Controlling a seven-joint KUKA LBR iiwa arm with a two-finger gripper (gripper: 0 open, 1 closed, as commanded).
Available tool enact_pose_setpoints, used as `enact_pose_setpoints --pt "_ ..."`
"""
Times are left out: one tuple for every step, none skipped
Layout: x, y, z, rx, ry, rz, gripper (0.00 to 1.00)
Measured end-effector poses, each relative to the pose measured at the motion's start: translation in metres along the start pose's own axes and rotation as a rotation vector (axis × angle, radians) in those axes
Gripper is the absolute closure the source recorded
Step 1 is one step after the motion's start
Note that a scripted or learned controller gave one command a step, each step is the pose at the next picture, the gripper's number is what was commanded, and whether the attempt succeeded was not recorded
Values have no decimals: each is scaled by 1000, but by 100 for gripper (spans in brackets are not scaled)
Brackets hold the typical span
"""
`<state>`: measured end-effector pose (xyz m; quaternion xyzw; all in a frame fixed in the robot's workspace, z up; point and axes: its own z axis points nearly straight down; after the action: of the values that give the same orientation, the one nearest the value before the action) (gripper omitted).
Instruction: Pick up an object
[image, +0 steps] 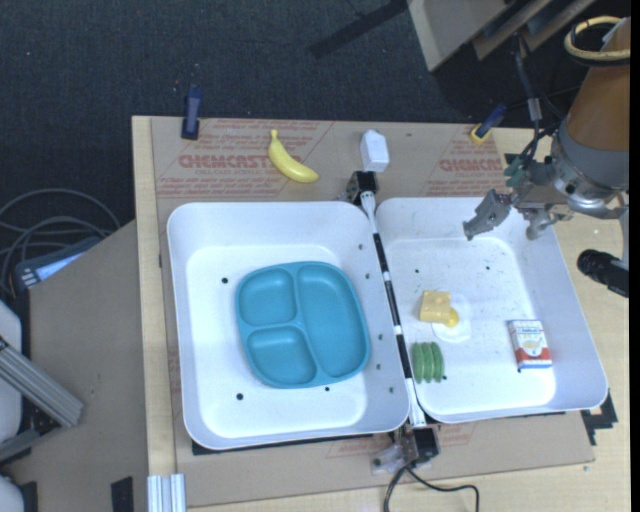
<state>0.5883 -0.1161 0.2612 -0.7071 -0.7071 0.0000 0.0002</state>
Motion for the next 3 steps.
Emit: enact_pose_setpoints --pt "23 -8 78 2 0 0 0" --pt "6 -40 177 0 0 1 0" --pt "20 -69 177 3 1 1 0"
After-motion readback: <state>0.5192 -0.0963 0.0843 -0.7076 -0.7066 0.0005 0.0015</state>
